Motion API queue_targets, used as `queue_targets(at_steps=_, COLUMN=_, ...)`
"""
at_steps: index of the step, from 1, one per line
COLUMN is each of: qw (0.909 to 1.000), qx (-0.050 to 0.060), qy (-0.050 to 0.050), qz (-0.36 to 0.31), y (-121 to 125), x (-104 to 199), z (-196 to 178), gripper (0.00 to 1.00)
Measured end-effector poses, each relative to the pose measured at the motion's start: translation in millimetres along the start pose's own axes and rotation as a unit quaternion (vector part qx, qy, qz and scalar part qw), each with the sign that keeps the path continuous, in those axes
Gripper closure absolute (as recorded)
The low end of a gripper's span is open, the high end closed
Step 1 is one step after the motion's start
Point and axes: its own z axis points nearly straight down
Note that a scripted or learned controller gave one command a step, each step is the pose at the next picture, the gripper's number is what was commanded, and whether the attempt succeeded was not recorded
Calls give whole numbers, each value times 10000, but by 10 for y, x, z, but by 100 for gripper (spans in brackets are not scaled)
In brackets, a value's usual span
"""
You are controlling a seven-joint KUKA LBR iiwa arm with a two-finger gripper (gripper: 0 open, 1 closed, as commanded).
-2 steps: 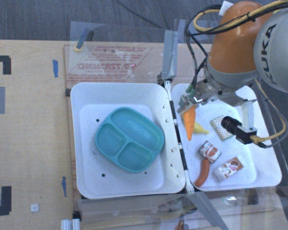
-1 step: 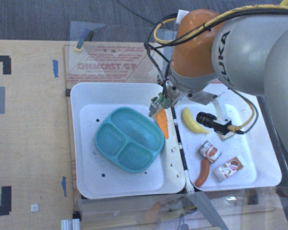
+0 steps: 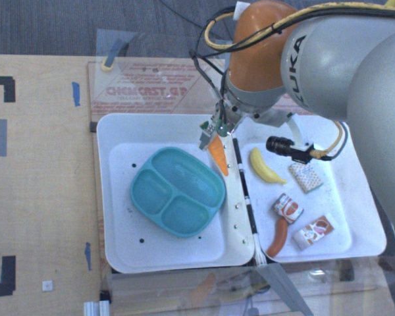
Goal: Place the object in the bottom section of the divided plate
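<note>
From the camera view above the worktop (image 3: 39, 176), the gripper (image 3: 214, 131) hangs over the right rim of the left bin (image 3: 112, 196), narrowed on the green top of a toy carrot (image 3: 218, 157), which dangles point-down just beside the teal divided plate (image 3: 178, 191). The carrot has not reached the plate; its tip hovers near the plate's upper right edge.

The hold looks thin (only the leafy end sits between the fingers), so the carrot could swing or slip as the arm travels, and a long tapered shape may roll across a ridge into the wrong section. The bottom section lies on the plate's far side from the carrot, so an early release would miss it.

The plate is smooth, glossy plastic with rounded corners and three shallow wells. In the right bin (image 3: 362, 196) lie a curved yellow banana (image 3: 266, 166), a reddish sausage (image 3: 277, 237), a small can (image 3: 287, 207) and two printed cartons (image 3: 314, 232).
</note>
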Motion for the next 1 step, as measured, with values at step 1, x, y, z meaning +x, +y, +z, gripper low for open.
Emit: queue_targets(at_steps=1, qw=10000, qx=-1, qy=0, qz=2, y=-1, x=-2, z=-1, gripper=0)
